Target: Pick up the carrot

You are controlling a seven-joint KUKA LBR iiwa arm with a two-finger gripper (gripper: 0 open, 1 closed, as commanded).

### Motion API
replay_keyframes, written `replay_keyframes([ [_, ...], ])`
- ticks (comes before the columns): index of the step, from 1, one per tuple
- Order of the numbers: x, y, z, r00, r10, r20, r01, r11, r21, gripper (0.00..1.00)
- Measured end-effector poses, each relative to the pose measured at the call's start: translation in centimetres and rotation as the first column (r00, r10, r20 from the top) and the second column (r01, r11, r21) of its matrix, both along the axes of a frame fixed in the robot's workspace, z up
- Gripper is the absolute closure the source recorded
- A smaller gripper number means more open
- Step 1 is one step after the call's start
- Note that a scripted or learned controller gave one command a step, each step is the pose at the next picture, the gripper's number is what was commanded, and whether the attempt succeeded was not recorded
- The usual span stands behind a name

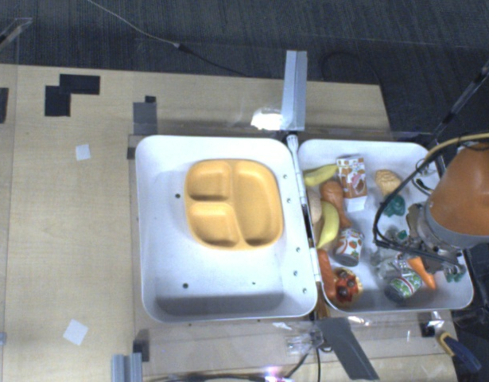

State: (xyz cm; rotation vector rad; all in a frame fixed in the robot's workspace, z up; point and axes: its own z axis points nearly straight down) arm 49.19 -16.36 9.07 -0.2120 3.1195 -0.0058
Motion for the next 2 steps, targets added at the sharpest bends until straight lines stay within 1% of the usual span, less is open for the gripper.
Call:
replay_keyframes([
  [1,2.1,0.9,10.4,0.971,-0.24,-0.001,0.24,0.971,0.004,1.0],
  [2,0.0,-0.3,10.9,0.94,0.341,-0.007,-0.341,0.94,-0.002,1.0],
])
